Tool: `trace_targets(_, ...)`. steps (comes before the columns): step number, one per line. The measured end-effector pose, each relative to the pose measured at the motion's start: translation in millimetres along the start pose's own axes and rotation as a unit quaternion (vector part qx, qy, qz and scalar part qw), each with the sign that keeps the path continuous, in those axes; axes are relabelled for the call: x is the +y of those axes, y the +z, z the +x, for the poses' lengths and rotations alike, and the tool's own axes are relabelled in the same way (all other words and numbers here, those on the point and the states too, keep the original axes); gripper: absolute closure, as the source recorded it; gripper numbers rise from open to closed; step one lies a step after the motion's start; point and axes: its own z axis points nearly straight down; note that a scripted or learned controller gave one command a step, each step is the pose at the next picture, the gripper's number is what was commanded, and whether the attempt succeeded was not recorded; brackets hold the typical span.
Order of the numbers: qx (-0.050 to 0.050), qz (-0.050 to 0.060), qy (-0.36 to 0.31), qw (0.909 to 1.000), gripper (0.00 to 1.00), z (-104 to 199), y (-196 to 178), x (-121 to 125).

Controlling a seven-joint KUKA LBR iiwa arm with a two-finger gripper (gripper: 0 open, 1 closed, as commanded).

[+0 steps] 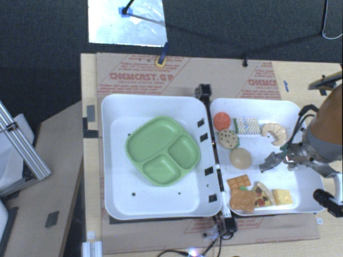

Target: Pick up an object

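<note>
The gripper (269, 163) hung over the right bin (305, 143), but whether its jaws were wide or narrow could not be told. A round tan piece (241, 158) lay just left of the jaws, a croissant (275, 132) beyond them, and a cheese wedge (283, 197) nearer the bin's front rim.

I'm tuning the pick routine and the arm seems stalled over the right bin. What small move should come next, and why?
Probably ease the gripper left and down toward the round tan piece. It lies nearest the tip, with bare bin floor around it, while the other toy foods sit crowded together.
</note>
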Motion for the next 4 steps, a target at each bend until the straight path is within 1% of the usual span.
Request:
trace_targets(1,0.000,0.000,0.000,1.0000,0.00,2,42,-3)
trace_targets(2,-0.001,-0.001,0.000,1.0000,0.00,3,72,-3)
trace_targets(3,-0.001,-0.004,0.001,1.0000,1.00,2,60,-1)
trace_targets(4,-0.002,-0.004,-0.001,1.0000,1.00,-2,17,-2)
